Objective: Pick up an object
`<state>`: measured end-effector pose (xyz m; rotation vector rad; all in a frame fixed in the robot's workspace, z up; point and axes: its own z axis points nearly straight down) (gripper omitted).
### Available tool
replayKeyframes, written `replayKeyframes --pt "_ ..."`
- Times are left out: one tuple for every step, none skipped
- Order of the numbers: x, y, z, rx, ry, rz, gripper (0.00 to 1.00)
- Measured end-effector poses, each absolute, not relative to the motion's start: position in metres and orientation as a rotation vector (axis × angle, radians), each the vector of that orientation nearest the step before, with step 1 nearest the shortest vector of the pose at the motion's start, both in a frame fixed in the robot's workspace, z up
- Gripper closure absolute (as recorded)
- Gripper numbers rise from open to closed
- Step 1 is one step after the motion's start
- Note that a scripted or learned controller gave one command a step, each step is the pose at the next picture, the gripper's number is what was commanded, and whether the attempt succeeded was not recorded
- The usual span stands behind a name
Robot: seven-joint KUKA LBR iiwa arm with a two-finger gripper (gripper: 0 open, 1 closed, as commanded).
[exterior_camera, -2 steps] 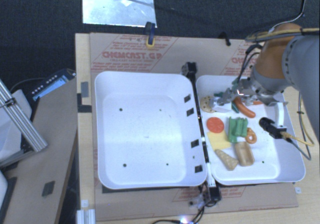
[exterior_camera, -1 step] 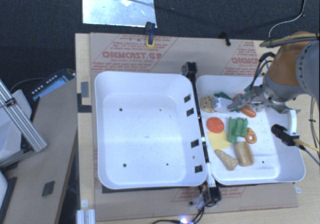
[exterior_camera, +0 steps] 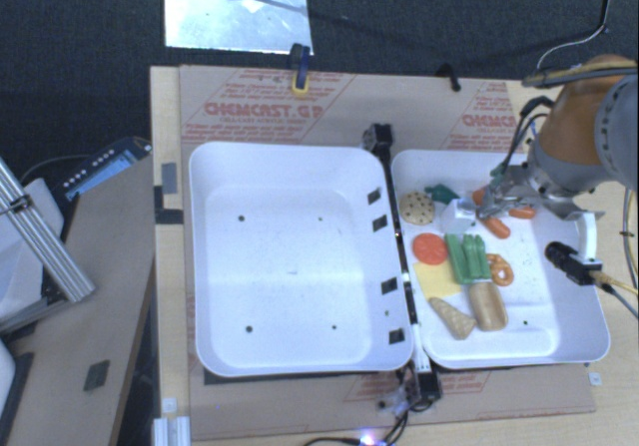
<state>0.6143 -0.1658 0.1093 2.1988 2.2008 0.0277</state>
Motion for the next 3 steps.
replayKeyframes --pt "0.671 -0.154 0.212 2.204 2.221 0.012 1.00" --pt "0.582 -0.148 0.080 2.227 2.224 -0.004 1.00" --pt "0.585 -0.149 0.085 2.219 2.222 0.001 0.00"
